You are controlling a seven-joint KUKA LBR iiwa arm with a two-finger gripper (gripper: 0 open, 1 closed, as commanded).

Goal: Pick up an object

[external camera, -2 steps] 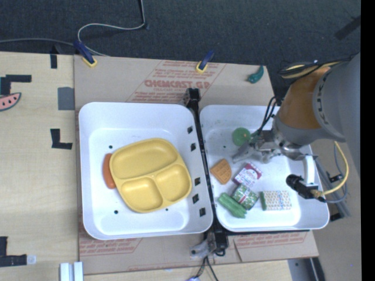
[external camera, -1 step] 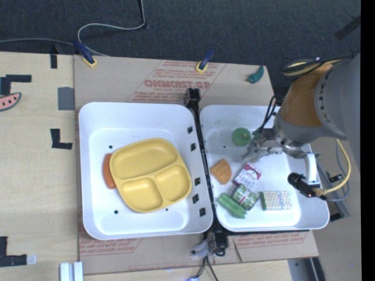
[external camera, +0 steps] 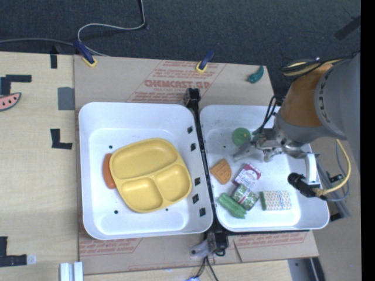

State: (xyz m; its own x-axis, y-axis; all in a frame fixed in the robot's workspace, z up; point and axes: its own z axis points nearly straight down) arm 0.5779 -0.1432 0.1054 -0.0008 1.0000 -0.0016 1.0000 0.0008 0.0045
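Near edge, right bin (external camera: 313, 218): you see a patterned packet (external camera: 275, 200), a green wrapped item (external camera: 232, 205) and a small carton (external camera: 246, 186) lying close together at the lower right of the frame.
Bin middle: an orange wedge (external camera: 221, 171) lies flat, just left of the carton.
Target, green ball (external camera: 241, 136): it sits in the upper part of the right bin, just left of the gripper. You should judge it light, smooth and apt to roll; take it across its widest part, fingers either side.
Gripper (external camera: 253, 147): it hangs low beside the ball; you cannot tell whether it is spread or closed, and nothing shows in its hold.
Left bin (external camera: 94, 122): a yellow divided tray (external camera: 150, 172) lies over an orange object (external camera: 108, 170).
Far edge: cardboard sheet (external camera: 140, 81) with two clips.
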